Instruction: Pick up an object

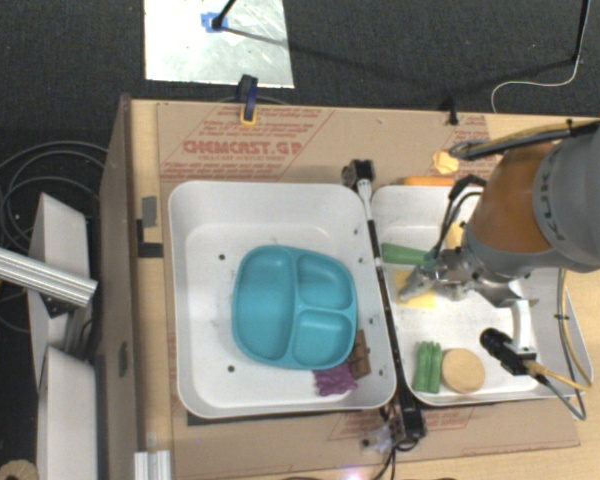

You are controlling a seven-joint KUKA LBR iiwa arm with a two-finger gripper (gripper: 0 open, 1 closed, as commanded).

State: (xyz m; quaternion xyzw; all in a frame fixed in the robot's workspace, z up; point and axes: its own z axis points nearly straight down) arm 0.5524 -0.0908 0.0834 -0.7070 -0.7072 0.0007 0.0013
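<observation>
- Overhead, I see the end effector (420, 286) low in the right bin (540, 393), over a yellow item (423, 301); I cannot tell its state.
- Nearby lie a green piece (427, 367) and round cookie (464, 370).
- Left bin (195, 268) holds a teal divided plate (293, 307).

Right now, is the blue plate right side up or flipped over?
Right side up. The blue plate lies flat in the left bin, and its three hollow sections face upward. Nothing sits in them.
</observation>
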